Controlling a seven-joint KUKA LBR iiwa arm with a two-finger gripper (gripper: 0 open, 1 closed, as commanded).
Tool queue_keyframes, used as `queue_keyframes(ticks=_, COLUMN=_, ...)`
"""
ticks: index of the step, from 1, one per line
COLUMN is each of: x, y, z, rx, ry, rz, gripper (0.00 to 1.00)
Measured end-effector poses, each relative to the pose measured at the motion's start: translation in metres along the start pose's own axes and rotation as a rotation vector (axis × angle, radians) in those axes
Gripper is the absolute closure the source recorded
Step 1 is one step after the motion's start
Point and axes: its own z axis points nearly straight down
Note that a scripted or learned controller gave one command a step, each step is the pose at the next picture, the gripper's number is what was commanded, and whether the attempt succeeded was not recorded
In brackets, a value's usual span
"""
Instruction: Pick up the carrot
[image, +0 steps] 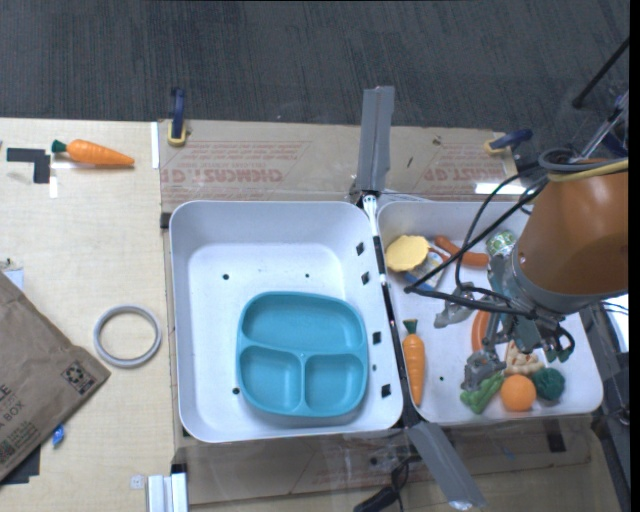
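Camera view, right bin (592, 398): gripper (500, 345) low over crowded toys, fingers lost in cables and shadow, spread or pressed together impossible to tell. Carrot (413, 362) at lower left of that bin, hard against the dividing wall, well left of the gripper. Risk: closing on the neighbouring orange ball (518, 392) or green pieces (481, 390) instead, or a fingertip jamming against the wall. Left bin (190, 310): just a blue divided plate (302, 354). Second carrot (92, 153) outside, upper left of frame
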Motion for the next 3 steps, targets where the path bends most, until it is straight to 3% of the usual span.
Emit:
queue_keyframes(ticks=1, x=-0.049, y=-0.035, z=0.049, rx=-0.001, ry=0.000, rz=-0.330, gripper=0.00)
queue_keyframes(ticks=2, x=-0.041, y=-0.040, z=0.101, rx=-0.004, ry=0.001, rz=-0.951, gripper=0.00)
queue_keyframes(ticks=3, x=-0.008, y=0.043, z=0.000, rx=-0.003, ry=-0.001, rz=-1.124, gripper=0.00)
